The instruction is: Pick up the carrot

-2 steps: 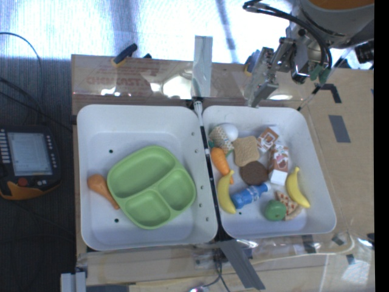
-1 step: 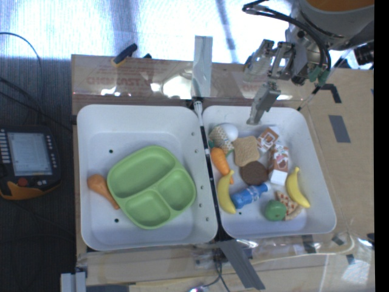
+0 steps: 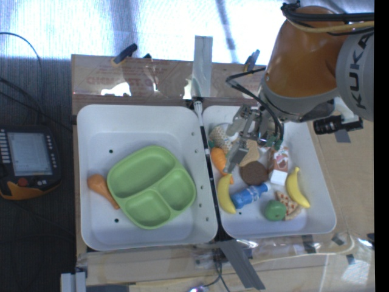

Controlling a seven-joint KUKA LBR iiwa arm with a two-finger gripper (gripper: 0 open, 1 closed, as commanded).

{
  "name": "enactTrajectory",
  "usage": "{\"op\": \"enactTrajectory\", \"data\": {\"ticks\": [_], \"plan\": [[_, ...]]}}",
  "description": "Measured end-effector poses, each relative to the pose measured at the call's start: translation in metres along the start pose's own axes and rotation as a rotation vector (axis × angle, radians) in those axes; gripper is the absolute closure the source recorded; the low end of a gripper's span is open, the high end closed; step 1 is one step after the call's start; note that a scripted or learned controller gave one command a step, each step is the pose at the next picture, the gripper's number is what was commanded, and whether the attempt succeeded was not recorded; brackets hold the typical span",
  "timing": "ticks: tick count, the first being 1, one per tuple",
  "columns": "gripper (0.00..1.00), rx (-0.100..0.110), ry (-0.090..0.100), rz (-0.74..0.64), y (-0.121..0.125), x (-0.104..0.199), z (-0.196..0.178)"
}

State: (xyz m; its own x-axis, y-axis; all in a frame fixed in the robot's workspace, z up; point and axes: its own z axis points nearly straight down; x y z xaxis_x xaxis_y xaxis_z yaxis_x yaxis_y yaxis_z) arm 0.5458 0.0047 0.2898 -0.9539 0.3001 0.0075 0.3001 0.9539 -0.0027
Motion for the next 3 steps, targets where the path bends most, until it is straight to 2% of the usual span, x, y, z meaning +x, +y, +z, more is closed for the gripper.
{"op": "enactTrajectory", "data": {"ticks": [1,2,3], "plan": [[0.0,0.001,0.002,0.192,-0.024,-0.029,0.11],[0.0,-0.004,-0.008,0.22,-0.021,-0.051,0.106],[0.0,-0.003,-0.006,0.348,-0.007,-0.024,0.106]]}}
